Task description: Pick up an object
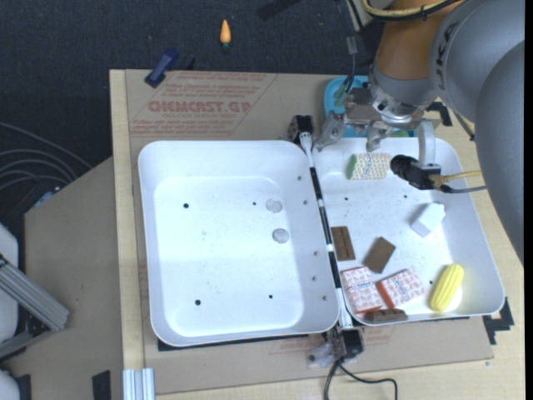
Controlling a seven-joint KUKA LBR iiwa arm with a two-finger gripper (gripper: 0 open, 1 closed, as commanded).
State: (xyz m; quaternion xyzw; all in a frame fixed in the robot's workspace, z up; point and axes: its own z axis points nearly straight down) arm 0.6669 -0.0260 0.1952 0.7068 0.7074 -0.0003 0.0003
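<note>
My gripper (372, 142) hangs over the far end of the right bin (479, 248), just above a pale green-and-white patterned pad (369, 167); nothing can be seen held in it. Farther forward in that bin lie a white block (428, 219), a yellow corn cob (446, 287), two brown pieces (342, 242) (381, 254), two red-and-white packets (360, 287) (400, 287) and a dark bar (385, 314).
The left bin (166, 248) holds two small round clear discs (274, 206) (281, 236). A teal object (336, 95) sits behind the right bin beside the wrist. Off the bench, a blue item (161, 67) and an orange item (225, 32) lie on the dark floor.
</note>
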